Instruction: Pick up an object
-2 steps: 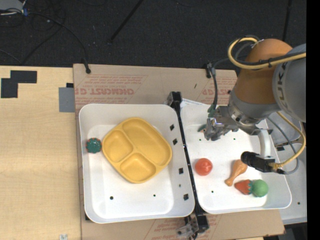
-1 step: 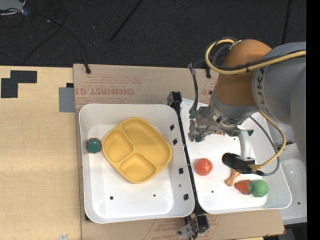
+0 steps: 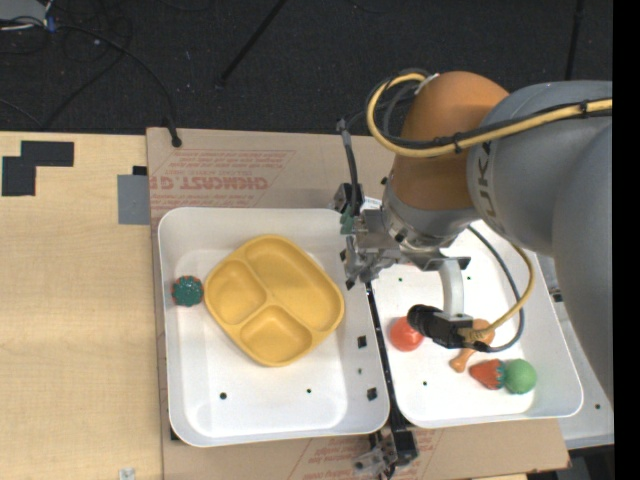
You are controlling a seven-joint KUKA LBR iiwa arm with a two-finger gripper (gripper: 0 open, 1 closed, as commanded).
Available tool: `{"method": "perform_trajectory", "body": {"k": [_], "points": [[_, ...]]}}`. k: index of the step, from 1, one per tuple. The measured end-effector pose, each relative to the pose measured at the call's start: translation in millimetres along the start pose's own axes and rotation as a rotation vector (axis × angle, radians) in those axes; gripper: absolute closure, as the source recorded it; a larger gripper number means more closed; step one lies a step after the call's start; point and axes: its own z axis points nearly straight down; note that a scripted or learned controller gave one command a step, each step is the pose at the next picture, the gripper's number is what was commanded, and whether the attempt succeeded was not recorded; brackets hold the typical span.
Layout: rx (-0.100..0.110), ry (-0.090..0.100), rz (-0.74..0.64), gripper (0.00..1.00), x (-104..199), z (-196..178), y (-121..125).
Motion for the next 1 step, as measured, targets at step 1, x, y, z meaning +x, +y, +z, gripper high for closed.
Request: {"method": "perform_trajectory", "body": {"k": [1], "points": [[0.001, 0.0, -0.001, 1.0, 57.2, -7.1, -13.5]]}}
